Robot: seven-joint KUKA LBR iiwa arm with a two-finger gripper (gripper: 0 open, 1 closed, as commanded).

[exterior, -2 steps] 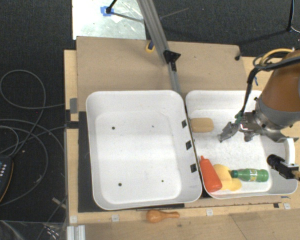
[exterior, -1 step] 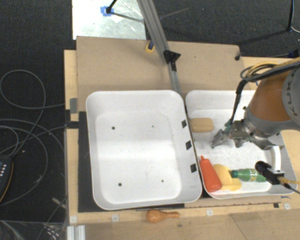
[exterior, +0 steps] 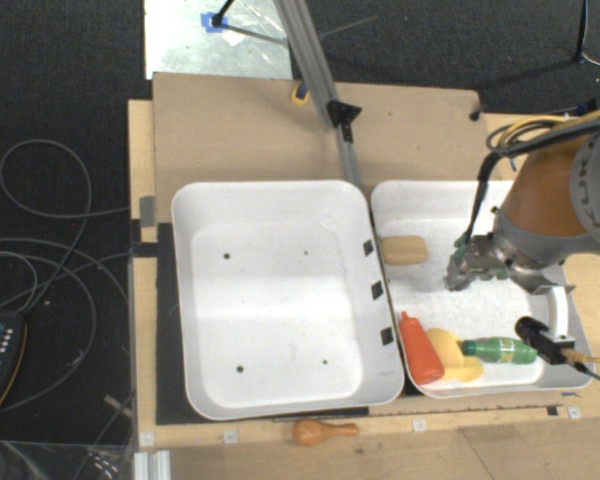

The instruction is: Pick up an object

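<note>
My gripper (exterior: 463, 271) hangs low over the middle of the right bin (exterior: 420, 200), reaching in from the right under the orange band. A tan block (exterior: 404, 250) lies just left of it, near the bin's left wall. Along the bin's front edge sit a red bottle (exterior: 420, 348), a yellow object (exterior: 452, 354) and a green bottle (exterior: 499, 349). I see nothing between the fingers.
The left bin (exterior: 195, 268) lies beside the right one. A tan pear-shaped object (exterior: 323, 430) rests on the bench in front of the bins. A grey pole (exterior: 315, 63) slants down to the bins' shared back corner. Cables run at the far left.
</note>
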